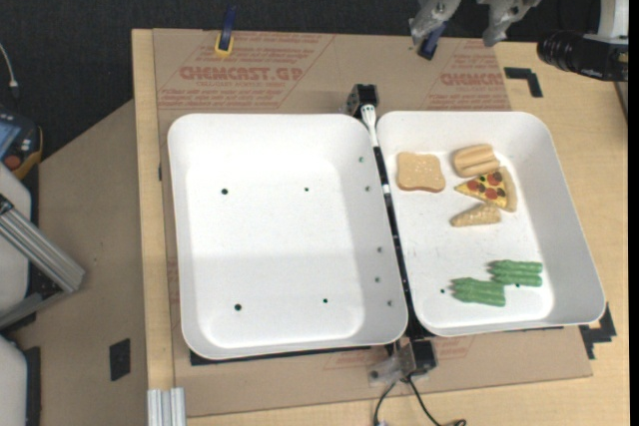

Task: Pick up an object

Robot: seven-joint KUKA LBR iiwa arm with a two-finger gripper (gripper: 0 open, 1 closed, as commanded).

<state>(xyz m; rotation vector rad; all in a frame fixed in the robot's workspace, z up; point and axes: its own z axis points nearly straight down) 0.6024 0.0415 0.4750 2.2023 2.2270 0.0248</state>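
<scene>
My gripper (466, 19) hangs high above the bench at the top right, beyond the far edge of the right bin (559, 214). Its two fingers are spread apart with nothing between them. In the right bin lie a slice of toast (420, 173), a hot dog bun (474, 159), a pizza slice (489, 186), a pale wedge-shaped piece (475, 215) and two green bean pods (515, 272) (478, 291). All of them sit well below and in front of the gripper.
The left bin (200, 244) sits beside the right one, divided by a black hinge strip (384, 205). Both rest on a cardboard sheet (300, 65). A blue-yellow clamp (226, 35) is at the cardboard's far edge.
</scene>
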